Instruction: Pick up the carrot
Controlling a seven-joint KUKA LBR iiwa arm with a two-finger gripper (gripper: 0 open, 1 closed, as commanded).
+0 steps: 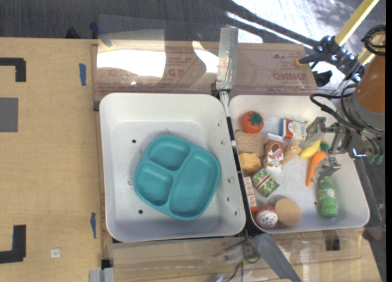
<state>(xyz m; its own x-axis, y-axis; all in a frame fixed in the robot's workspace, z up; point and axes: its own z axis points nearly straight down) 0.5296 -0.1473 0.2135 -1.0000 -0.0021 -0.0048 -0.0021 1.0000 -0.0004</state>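
The carrot (315, 166) is small and orange with a green top. It lies tilted on the floor of the right bin (355, 179), near that bin's right side. My gripper (324, 146) hangs over the same spot, reaching in from the right. Its two metal fingers (317, 127) stand apart, one above the carrot's leafy end and one just right of its body. The gripper is open and the carrot rests on the bin floor, not lifted. A yellow piece (310, 150) touches the carrot's upper end.
A green bottle (327, 197) lies just below the carrot. Left of it are a tomato (252, 122), a small carton (294, 129), bread (248, 143), packets (265, 182) and a brown ball (288, 211). The left bin (116, 115) holds a teal divided tray (177, 177).
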